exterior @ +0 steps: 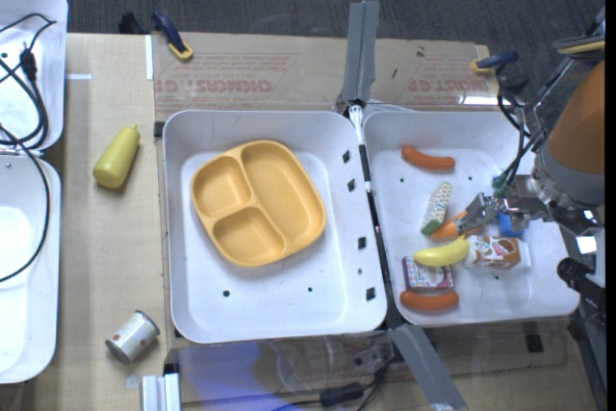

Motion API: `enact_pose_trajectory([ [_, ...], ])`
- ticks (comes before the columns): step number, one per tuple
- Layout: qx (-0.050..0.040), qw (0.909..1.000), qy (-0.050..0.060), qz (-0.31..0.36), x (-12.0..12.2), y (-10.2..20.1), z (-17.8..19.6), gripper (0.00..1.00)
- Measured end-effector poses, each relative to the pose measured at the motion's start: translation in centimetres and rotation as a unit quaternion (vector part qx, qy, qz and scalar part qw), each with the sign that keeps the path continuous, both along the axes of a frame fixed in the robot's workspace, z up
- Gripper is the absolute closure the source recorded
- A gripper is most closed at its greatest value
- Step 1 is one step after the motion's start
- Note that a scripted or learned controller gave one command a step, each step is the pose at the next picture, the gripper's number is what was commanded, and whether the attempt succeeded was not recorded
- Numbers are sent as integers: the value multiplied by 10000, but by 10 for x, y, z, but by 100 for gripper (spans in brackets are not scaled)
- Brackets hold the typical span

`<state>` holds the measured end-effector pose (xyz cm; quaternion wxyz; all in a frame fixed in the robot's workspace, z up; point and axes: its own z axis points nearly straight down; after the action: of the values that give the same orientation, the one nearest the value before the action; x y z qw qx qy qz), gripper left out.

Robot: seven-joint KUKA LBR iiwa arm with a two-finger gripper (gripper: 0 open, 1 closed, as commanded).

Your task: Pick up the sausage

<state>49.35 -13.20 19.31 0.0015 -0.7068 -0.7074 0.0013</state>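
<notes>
Two red-brown sausages lie in the right bin (539, 303). One sausage (428, 159) rests near the bin's far side, the other sausage (429, 300) near its front rim beside a dark packet (426, 274). My gripper (479, 214) reaches in from the right and hangs low over the middle of the bin, just right of an orange carrot (444, 228) and above a banana (441, 253). It is well apart from both sausages, and nothing shows held in it.
A patterned packet (440, 199) and a brown carton (498, 252) also lie in the right bin. The left bin (183, 236) holds a yellow divided plate (257, 201). A mustard bottle (116, 157) and a small can (132, 335) lie on the bench to the left.
</notes>
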Motion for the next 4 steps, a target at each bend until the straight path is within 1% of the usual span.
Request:
enact_pose_trajectory([
  [1, -4, 9997, -12, 258, 20, 9, 65, 0],
  [2, -6, 9970, -17, 777, 120, -14, 3, 0],
  [3, -8, 9952, -34, 981, 166, 25, -100, 0],
  [4, -20, 9951, -42, 989, 167, 24, -90, 100],
])
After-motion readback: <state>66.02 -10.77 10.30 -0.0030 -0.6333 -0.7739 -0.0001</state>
